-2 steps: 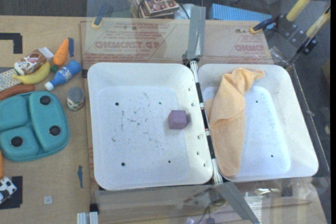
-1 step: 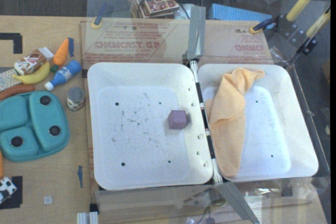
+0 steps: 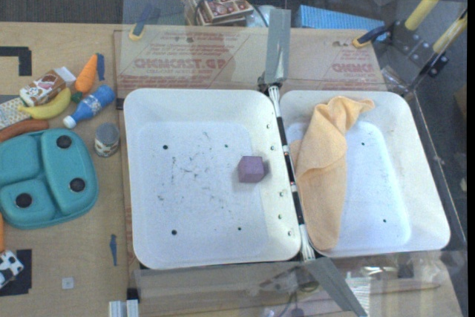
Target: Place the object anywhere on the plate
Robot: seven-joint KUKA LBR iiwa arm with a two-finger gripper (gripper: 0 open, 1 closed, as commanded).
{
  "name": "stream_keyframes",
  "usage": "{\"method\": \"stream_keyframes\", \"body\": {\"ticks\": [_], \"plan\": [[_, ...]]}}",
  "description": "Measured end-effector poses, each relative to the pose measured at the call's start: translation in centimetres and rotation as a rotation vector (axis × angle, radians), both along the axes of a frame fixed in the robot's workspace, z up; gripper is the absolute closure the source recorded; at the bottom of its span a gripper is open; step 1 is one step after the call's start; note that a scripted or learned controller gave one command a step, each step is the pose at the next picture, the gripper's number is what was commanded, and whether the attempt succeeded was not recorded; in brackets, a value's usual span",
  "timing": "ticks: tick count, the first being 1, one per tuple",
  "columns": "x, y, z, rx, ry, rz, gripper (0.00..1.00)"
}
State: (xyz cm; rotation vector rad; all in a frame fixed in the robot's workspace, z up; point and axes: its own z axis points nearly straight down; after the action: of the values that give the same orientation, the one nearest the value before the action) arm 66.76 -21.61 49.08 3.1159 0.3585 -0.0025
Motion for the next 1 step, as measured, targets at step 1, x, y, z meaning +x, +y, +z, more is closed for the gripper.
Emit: {"method": "stream_keyframes", "body": {"ticks": [1], "plan": [[0.15,0.19,0.96,-0.001,-0.001,0.005,1.0]]}}
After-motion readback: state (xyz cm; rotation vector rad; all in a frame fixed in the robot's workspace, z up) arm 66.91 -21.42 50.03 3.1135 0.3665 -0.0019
